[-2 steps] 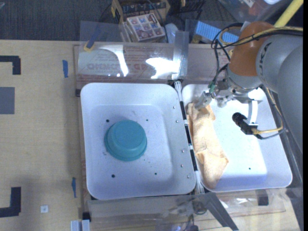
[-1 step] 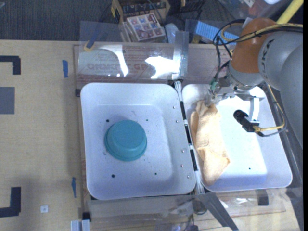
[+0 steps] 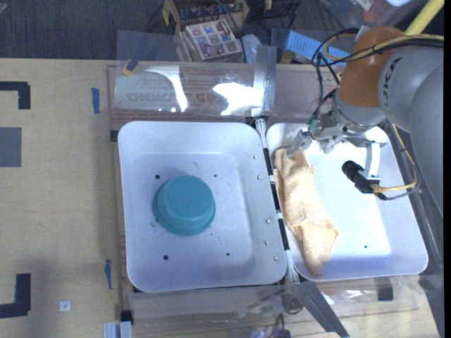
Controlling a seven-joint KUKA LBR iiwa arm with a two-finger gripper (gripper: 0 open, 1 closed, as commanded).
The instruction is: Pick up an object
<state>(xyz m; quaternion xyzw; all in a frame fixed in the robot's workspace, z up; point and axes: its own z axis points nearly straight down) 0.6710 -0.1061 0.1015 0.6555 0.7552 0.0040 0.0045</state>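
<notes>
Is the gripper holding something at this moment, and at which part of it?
It cannot be told. The gripper sits at the top end of the yellow cloth in the right bin, but the view does not show cloth between its fingers.

My arm (image 3: 412, 83) comes in from the right side, grey, with the orange band (image 3: 366, 76) above the wrist. The wrist bends down toward the bench. My gripper (image 3: 317, 136) hangs low at the end, with dark cables looping around the wrist.
</notes>
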